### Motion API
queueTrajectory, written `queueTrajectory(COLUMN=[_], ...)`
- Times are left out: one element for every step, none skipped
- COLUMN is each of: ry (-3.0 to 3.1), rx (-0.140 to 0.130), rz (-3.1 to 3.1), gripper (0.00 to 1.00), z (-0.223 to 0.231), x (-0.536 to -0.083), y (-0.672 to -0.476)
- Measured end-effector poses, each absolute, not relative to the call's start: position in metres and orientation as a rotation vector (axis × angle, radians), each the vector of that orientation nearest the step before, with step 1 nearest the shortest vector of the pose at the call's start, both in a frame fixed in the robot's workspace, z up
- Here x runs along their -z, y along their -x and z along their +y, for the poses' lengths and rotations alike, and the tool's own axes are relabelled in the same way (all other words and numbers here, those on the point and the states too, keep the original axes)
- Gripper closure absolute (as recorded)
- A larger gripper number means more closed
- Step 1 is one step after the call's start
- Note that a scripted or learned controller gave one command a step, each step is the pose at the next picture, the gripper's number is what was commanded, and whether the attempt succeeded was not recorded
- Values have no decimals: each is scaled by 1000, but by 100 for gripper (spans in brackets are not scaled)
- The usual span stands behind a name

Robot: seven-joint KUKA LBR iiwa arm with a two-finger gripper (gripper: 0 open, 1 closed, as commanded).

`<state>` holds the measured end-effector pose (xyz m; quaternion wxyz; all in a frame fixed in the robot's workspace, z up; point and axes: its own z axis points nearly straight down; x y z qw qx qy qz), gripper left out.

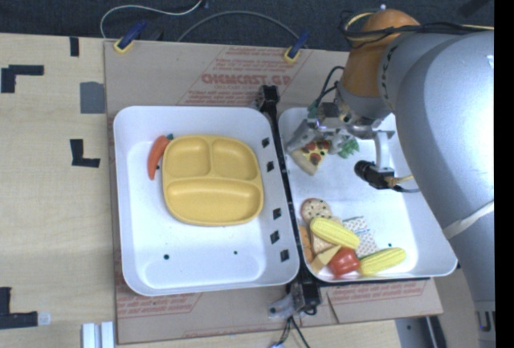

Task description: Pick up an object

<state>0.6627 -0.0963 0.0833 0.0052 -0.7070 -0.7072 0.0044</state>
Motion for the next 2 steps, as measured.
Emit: queueTrajectory(ry=[2212, 2219], rx=[-16, -19], rz=[-2212, -2213], gripper=[0, 0], z=[-99, -97], x=[-83, -83], y=[-665, -665])
